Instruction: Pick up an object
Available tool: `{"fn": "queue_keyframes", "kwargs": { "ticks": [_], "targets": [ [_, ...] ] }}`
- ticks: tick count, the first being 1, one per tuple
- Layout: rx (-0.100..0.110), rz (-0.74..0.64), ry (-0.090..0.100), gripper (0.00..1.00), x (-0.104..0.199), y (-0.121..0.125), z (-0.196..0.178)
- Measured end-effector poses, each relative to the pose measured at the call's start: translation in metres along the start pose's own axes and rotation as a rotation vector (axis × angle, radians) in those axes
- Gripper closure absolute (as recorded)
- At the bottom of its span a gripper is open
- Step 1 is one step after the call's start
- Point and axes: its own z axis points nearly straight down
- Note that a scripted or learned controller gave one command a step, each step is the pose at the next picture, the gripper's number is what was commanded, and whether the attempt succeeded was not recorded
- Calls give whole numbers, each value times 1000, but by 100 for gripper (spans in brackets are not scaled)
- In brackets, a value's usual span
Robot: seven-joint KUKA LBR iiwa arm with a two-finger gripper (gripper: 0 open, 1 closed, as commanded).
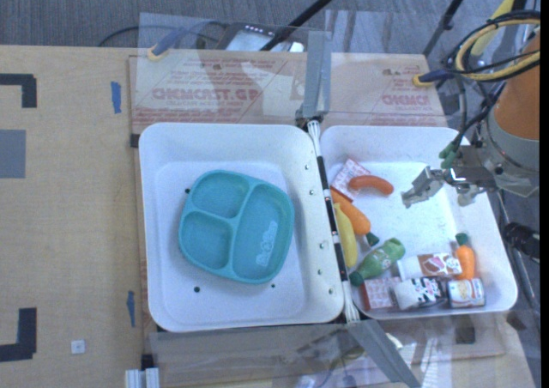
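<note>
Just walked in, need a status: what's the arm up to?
The gripper hangs over the right bin, open, with nothing between its fingers. Toy food lies below it: a sausage, a banana, a green bottle, a carrot and small cartons. The left bin has a teal plate. Nothing picked yet.

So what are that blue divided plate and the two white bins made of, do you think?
The divided plate looks like moulded plastic, matte teal: one even colour, soft rounded rims, no glare. The left bin and right bin seem to be plastic too, white with faint speckling, rounded corners and a slight sheen. A coated metal cannot be ruled out from this view.
</note>
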Motion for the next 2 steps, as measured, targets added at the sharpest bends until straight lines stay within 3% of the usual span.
{"fn": "queue_keyframes", "kwargs": {
  "ticks": [1, 2],
  "targets": [
    [-2, -152, 0, 0, 5, -3, 131],
    [-6, -495, -4, 0, -36, 3, 11]
  ]
}}
